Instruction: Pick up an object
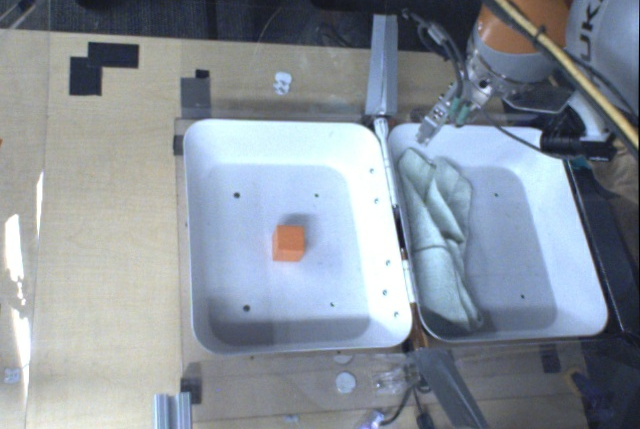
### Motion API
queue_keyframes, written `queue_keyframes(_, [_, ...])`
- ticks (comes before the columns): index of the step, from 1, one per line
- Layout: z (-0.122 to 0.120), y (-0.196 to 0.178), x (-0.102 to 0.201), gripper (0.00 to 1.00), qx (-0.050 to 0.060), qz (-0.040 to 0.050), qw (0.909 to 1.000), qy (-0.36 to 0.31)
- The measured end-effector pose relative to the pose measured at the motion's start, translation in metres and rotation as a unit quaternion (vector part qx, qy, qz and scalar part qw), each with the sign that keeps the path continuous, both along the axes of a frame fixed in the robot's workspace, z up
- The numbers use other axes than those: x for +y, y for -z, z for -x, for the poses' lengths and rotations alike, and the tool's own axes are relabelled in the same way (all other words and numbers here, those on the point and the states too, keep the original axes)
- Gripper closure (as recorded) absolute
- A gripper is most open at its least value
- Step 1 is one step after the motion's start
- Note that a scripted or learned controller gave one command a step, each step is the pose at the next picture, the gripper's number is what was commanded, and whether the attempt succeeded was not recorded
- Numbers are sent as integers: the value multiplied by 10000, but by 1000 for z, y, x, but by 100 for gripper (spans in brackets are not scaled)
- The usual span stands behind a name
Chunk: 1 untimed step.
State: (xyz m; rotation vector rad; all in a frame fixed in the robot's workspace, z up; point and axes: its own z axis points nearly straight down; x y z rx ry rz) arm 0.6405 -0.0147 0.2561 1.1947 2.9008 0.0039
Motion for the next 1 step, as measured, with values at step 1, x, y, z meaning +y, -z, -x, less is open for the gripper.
queue_keyframes(1, [7,6,-26,100,0,4,9986,-523])
